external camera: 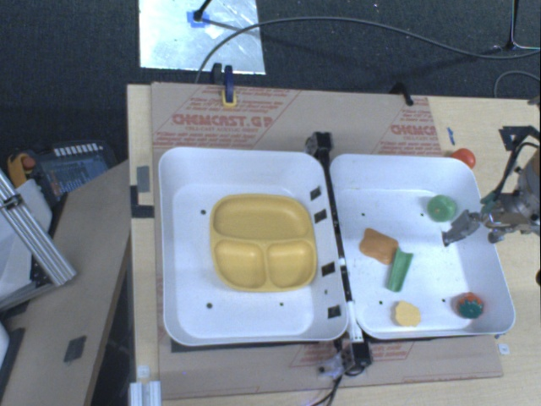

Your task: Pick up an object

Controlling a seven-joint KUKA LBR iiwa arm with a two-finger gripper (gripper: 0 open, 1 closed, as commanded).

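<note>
White bins sit side by side on the table. The right bin point(486, 265) gathers the pickable items: green ball point(440, 207), orange block point(378, 244), green cylinder point(399, 270). The tool point(464, 226) hovers beside the ball; how far it is open cannot be told, nothing visibly held.

The arm is cut off by the picture's right edge, so little more than the gripper point(461, 228) reaches over the right bin's point(423, 169) right rim, and its fingers are too blurred to read. At that bin's near right corner, a small orange and green thing point(469, 305) is too small to tell.
</note>
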